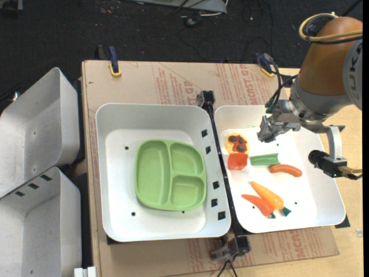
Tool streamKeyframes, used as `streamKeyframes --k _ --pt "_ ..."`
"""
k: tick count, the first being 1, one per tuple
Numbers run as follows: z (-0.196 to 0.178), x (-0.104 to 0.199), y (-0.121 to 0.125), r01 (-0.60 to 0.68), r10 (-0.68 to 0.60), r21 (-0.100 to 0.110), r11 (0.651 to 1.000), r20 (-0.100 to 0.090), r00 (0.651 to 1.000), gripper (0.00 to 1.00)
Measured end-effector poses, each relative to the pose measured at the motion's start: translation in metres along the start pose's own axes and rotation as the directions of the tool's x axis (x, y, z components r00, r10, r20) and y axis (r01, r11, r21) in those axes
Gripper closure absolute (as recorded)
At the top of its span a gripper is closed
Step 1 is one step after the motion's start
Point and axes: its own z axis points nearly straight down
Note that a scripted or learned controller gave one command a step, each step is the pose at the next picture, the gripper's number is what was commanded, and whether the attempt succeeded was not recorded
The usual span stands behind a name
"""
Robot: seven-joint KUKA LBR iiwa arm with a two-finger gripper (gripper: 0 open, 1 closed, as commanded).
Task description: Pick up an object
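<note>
The right white bin [323,212] holds several toy foods: a red block [237,161], a yellow piece with dark spots [237,142], a green stick [264,160], an orange-red sausage shape [286,169], an orange carrot [268,195] and a red pepper [257,204]. My gripper [267,131] hangs over the bin's back part, just right of the spotted yellow piece and above the green stick. Nothing shows between its fingers.
The left white bin [109,172] holds a green divided plate [170,175]. Two more white bins [34,126] stand off the bench at the left. Blue clamps [114,62] hold the board's back edge. A black fitting [324,162] juts in by the right bin's right rim.
</note>
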Motion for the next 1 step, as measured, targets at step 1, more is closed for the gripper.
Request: streamKeyframes --k 1 --pt "-0.0005 0.0457 0.018 -0.002 0.002 0.0 1.0 0.001 1.0 1.0"
